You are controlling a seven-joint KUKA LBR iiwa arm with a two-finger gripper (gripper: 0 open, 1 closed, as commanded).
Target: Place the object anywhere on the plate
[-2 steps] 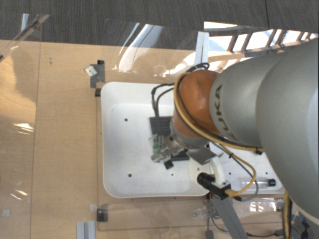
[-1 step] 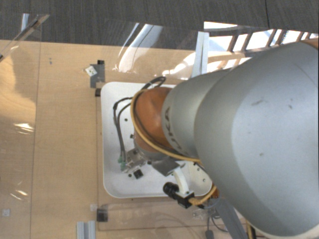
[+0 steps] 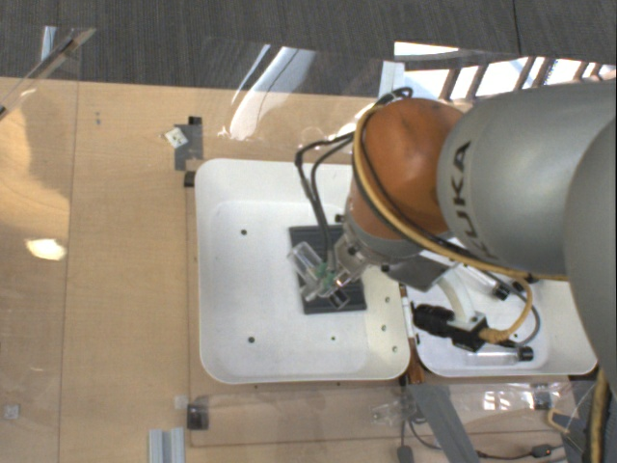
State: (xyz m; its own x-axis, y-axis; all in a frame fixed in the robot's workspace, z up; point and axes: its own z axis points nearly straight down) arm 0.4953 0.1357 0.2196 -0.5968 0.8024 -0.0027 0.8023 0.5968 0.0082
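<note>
Bench front: two white bins. The left bin is in open view, the right bin is mostly under the arm. A dark plate lies flat in the left bin, toward its right side. The gripper is right over the plate. A small green object is at the gripper tip, over the plate. Can't tell if the claw is clenched or released. Carpet beyond.

Plate is a flat, dark grey square, turned a bit skewed. It's lying in the left bin, over toward the right side.
</note>
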